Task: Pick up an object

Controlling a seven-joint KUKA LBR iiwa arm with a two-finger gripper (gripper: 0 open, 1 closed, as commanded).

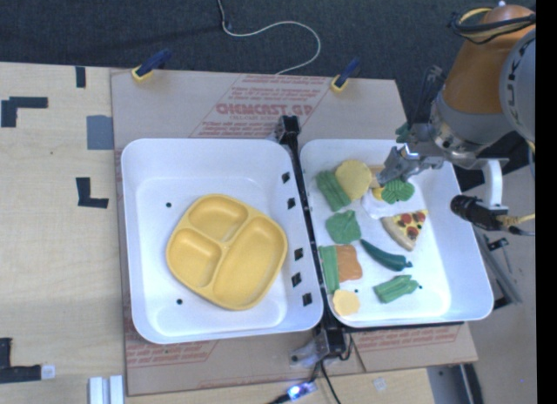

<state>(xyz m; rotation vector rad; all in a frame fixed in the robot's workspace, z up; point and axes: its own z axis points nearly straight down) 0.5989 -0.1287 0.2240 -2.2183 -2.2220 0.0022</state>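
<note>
The gripper (399,170) is hovering low over the small green toy (398,191) in the right bin (466,245); I cannot tell its opening. Next, it needs closing and lifting.

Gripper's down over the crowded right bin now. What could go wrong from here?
The gripper sits among tightly packed toy food: the green leafy piece, yellow round piece and pizza slice lie close together, so it may nudge neighbours or catch two. It is also near the bin's far wall.
</note>
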